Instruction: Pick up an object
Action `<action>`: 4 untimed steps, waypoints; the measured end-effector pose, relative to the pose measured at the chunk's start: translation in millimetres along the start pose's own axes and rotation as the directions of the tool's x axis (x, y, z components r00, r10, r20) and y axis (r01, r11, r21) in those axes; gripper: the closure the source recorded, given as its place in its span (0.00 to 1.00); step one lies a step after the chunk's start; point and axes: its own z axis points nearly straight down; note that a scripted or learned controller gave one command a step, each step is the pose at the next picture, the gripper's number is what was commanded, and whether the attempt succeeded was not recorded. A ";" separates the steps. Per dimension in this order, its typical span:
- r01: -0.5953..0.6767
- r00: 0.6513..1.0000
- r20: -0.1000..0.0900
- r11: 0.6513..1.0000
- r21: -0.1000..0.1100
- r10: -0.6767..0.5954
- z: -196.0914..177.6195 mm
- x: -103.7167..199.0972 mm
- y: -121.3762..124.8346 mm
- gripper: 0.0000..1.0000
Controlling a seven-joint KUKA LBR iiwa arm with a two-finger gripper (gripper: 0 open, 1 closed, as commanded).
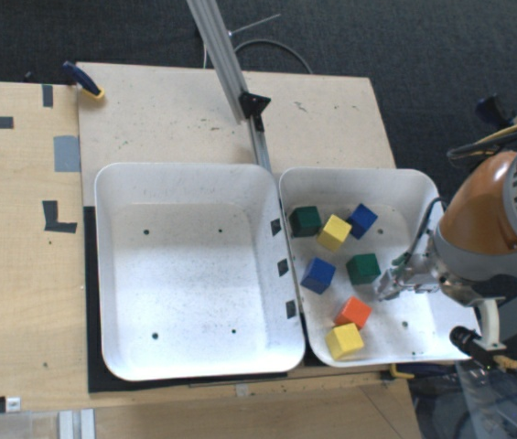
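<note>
The hand (pixel 388 286) hangs low inside the right bin (pixel 418 186), toward its right wall; whether it is wide or narrow cannot be told. Just to its left lies a green cube (pixel 363 268), and an orange cube (pixel 355 312) sits near it toward the front edge. Farther left are a blue cube (pixel 317 275) and a yellow cube (pixel 335 232). The left bin (pixel 112 190) adjoins on the counter (pixel 157 108).

Arm (pixel 496 218): rounded grey housing with a broad orange band above the wrist, glossy finish. Gripper (pixel 392 284) is small, silvery-grey metal, blurred. Thin dark cable (pixel 423 227) loops beside the wrist. Black fittings lower down, with yellow cabling.
</note>
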 end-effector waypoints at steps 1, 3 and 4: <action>-0.001 1.000 0.004 1.000 -0.007 0.001 -48.4 -8.1 5.6 1.00; 0.000 1.000 0.004 1.000 -0.007 0.000 -137.6 -15.8 13.9 1.00; 0.006 1.000 0.001 1.000 -0.005 -0.006 -142.3 38.3 29.4 1.00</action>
